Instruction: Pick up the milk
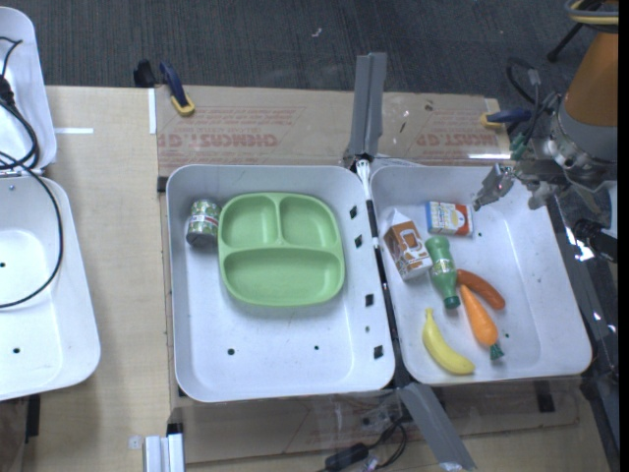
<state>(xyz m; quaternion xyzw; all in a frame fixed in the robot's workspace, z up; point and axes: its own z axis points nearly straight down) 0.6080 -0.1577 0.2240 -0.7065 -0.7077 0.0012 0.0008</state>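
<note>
**Approach stage: claw above the right bin's far edge, milk not yet reached**

You have the claw [511, 180] hanging over the upper right corner of the right bin [550, 293]. Nothing sits between its fingers; whether they are spread or pressed together you cannot tell from this slant.

The milk [406, 248], a small brown and white carton, lies tilted in the bin's left part, near the wall it shares with the left bin [197, 342]. A green bottle [442, 270] touches its right side. An orange and white carton [449, 217] lies just above and right.

Next move, by my reading: travel left and toward the near side, then descend.

Room: open white floor lies under the claw. Around the milk it is tight, wall on one side and bottle on the other. The carrot [478, 319], the banana [444, 343] and the green plate [282, 249] stay clear of the path.
</note>
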